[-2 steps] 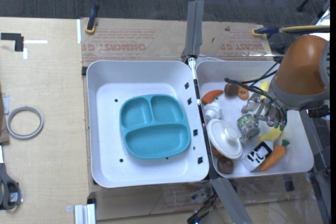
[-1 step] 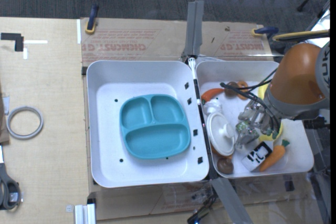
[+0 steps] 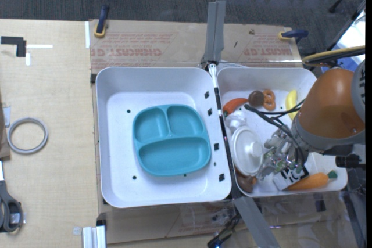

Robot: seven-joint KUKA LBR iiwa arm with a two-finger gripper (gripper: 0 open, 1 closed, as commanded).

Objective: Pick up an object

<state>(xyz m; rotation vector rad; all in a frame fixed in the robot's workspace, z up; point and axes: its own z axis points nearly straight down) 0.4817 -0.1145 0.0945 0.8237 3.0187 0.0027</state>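
My gripper (image 3: pixel 273 158) reaches down into the right bin (image 3: pixel 264 76), near its front half, under the orange band of the arm (image 3: pixel 331 104). It hangs right beside a white bowl-like dish (image 3: pixel 245 150) on its left. An orange carrot (image 3: pixel 309 182) lies just right of it at the bin's front. Further back lie a red pepper-like piece (image 3: pixel 234 104), a brown pretzel-like ring (image 3: pixel 268 99) with a dark round object (image 3: pixel 256 98), and a yellow banana-like piece (image 3: pixel 291 100). A brown item (image 3: pixel 246 184) sits at the front left corner.
The left bin (image 3: pixel 116 125) holds a teal divided plate (image 3: pixel 172 139). A grey ring (image 3: pixel 26 135) lies on the wooden bench at far left, scissors (image 3: pixel 10 213) below it. Cardboard (image 3: pixel 174 46) and clamps (image 3: pixel 102 20) run behind the bins.
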